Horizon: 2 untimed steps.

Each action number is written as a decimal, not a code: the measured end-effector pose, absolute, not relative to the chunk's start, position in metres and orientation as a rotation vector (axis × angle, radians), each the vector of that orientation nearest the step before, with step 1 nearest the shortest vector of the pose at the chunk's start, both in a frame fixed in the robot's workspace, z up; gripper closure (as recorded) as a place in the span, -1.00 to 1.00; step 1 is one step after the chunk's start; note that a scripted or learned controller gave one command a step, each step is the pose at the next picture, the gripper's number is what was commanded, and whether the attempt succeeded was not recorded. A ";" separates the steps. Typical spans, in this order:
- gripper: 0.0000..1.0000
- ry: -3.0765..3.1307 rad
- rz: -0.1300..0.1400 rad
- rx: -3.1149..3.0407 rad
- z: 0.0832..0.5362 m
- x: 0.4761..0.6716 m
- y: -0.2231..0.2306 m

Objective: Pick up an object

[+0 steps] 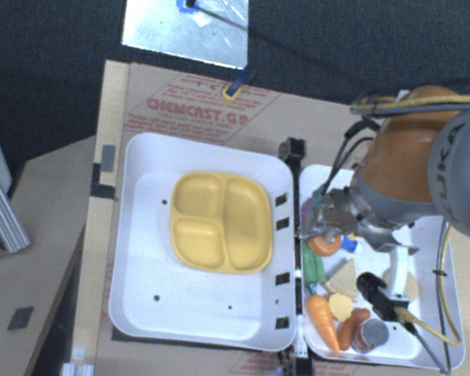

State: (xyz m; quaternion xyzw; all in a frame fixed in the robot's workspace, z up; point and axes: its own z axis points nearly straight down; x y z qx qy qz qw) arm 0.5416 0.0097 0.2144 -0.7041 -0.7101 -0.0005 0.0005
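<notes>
Right bin [444, 341]: jaws [327, 227] low at its left wall, open or closed cannot be told. Small orange-red object [323, 246] lies directly beneath them, touching or apart unclear. Carrot [321, 319] nearer the bin's front.

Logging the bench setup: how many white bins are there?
2. The left bin holds a yellow divided plate. The right bin holds toy food, with the end effector low over its far end.
</notes>
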 end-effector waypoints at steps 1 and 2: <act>1.00 -2.225 -0.002 -2.219 0.216 0.544 0.005; 1.00 -2.227 -0.002 -2.217 0.215 0.543 0.008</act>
